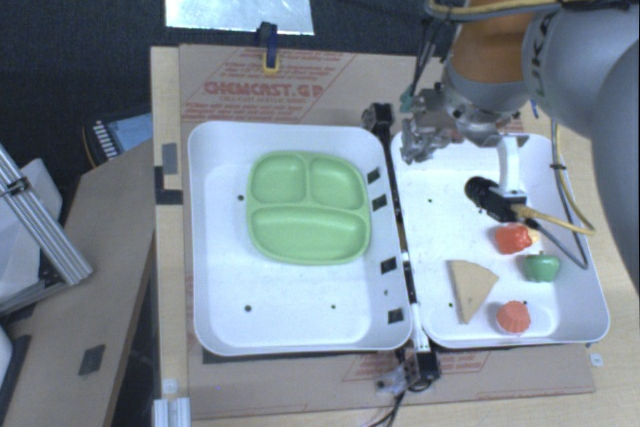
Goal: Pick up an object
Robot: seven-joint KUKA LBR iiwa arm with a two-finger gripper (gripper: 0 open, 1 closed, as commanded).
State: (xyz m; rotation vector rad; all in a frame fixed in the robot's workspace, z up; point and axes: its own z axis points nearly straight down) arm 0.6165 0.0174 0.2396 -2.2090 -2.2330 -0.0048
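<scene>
The right bin (440, 215) holds a tan wedge (468, 287) near its front, a round orange-red piece (513, 316) at the front right, a small green fruit-like toy (542, 266) and an orange-red piece (512, 238) by the right wall. My gripper (417, 144) hangs over the far left corner of that bin, well apart from all of these objects. A green divided plate (306, 207) lies in the middle of the left bin (215, 245).
The two bins meet at a ridge with black clips (392, 215). The arm's grey body and orange band (500, 15) loom over the right bin's far side. Brown cardboard (265, 85) lies under the bins.
</scene>
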